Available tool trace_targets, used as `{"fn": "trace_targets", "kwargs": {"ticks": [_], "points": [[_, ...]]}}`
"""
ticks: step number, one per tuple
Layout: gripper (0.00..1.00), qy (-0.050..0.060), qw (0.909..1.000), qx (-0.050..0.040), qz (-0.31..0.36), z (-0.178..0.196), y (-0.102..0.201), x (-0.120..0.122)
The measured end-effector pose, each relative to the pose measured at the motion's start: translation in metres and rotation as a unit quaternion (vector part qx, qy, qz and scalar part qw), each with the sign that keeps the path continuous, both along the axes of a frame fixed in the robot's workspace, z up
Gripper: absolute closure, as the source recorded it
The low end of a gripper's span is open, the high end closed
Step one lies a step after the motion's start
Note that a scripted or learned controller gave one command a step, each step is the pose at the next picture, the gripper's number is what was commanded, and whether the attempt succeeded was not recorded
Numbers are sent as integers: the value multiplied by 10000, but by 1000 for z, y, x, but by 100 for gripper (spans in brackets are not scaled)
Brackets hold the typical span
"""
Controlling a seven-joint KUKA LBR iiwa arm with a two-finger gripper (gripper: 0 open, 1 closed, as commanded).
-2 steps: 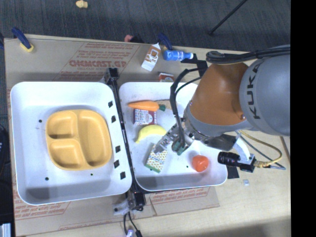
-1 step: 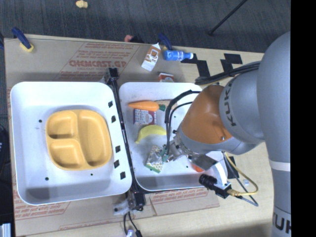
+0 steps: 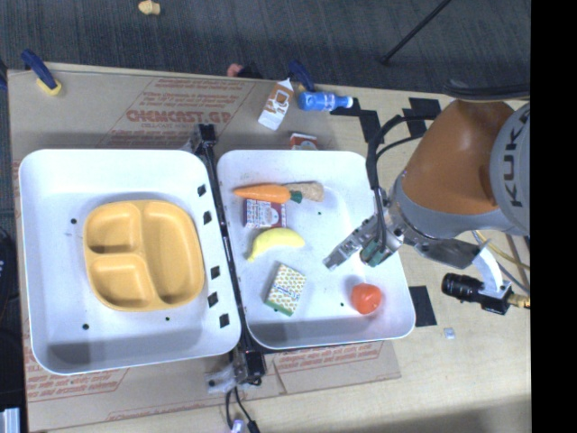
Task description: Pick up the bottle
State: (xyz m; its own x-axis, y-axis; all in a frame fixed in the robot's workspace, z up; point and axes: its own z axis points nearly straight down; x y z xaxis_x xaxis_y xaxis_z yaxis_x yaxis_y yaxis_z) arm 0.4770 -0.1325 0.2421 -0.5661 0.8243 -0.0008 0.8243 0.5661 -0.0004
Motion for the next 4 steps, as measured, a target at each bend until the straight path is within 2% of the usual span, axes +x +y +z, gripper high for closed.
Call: {"fn": "trace_targets", "kwargs": {"ticks": [1, 2, 3, 4], "points": [[100, 26, 9894, 15, 1452, -85, 27, -1], [100, 0, 9929, -1, 1189, 2, -18, 0], [100, 21, 9896, 10, 1440, -69, 7, 1], [100, 2, 9558, 2, 2942, -50, 50, 0]]}}
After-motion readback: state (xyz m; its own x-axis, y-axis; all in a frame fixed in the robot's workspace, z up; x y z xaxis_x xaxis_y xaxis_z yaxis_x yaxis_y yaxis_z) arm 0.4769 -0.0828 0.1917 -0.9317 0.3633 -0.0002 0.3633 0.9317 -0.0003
